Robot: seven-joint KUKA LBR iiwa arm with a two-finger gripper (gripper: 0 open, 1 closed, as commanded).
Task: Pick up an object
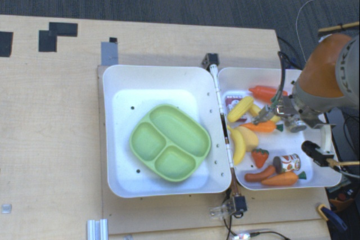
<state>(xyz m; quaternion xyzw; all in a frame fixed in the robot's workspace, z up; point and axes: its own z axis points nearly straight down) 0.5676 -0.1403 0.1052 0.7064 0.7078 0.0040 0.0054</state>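
Grey carpet behind, pale wooden bench (pixel 50 137) in front, two white bins side by side on it. Left bin (pixel 121 121), well left of the jaws, holds a green divided plate (pixel 170 142). Right bin (pixel 323 177) crowded with toy food. Arm (pixel 329 73) reaching in from the right, orange band above the wrist, wrist bent down over the middle of the right bin, gripper (pixel 271 114) low among the toys. State of the jaws: cannot tell, too small and dark against the clutter; nothing plainly seen between them. Directly at the jaws, touching or nearly so, an orange carrot (pixel 264 127) lying flat. Just left of the jaws, a banana (pixel 241 108); just behind them, an orange pepper (pixel 264 91). Ahead and left, a second banana (pixel 240 143); ahead, a strawberry (pixel 259 157), a small can (pixel 288 163), a sausage (pixel 256 176) and another carrot (pixel 281 179), all near one another toward the front wall. Likely target: the carrot at the jaws. Probably hollow plastic: light, stiff, smooth, apt to slip or roll out of a narrow pinch. Best taken across the thick middle, square to its long axis, not at the tapered tip. Neighbours close on both sides, so risk of nudging the banana instead of closing cleanly.
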